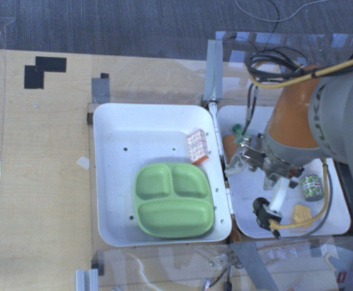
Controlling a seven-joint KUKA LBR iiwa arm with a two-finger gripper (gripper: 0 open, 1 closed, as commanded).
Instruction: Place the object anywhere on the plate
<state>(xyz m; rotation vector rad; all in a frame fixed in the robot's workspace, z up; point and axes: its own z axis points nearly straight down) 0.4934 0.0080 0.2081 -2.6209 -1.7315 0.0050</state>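
A green three-compartment plate (174, 200) lies in the front of the left bin (112, 162) with nothing on it. Just behind the plate, against the bin's right wall, rests a small white packet with red print (196, 144), with an orange piece (200, 159) at its near end. My gripper (241, 157) hangs low over the left side of the right bin (246, 214), under the orange-banded wrist. An orange object (229, 144) lies right beside the gripper, partly hidden by it. I see nothing held.
In the right bin a green patterned ball (312, 187) and a yellow cracker-like piece (301, 211) lie at the right, and a small green thing (237, 128) sits near the back. The bins' shared wall (220, 156) runs between gripper and plate.
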